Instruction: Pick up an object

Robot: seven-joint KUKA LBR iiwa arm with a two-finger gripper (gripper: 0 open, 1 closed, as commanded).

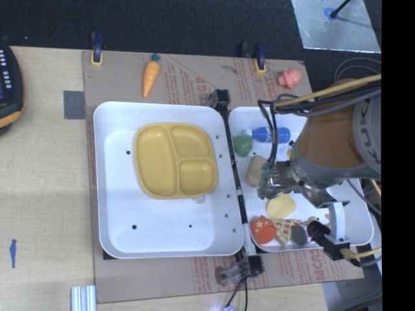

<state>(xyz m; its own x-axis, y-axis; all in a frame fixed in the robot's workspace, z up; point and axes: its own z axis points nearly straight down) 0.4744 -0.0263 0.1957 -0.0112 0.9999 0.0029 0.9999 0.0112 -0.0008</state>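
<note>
Cardboard-covered bench (162, 76) is bearing two white bins. Arm (337, 141) is reaching in from 3 o'clock, leaning over the right bin (363, 229), its gripper (275, 180) hanging low among the clutter; whether its jaws are open cannot be told. Pale yellow piece (281, 206) is lying just at the gripper's 6 o'clock, its long axis running 8 to 2 o'clock. Green item (242, 145) and blue bottle (269, 135) are sitting at 11 o'clock. Left bin (117, 219) is holding a yellow divided plate (175, 159).

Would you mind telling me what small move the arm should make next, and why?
Probably a short descent onto the pale yellow piece: the gripper sits just above it in the right bin, nothing shows between its fingers, and that piece lies a little apart from the red piece beside it.
</note>
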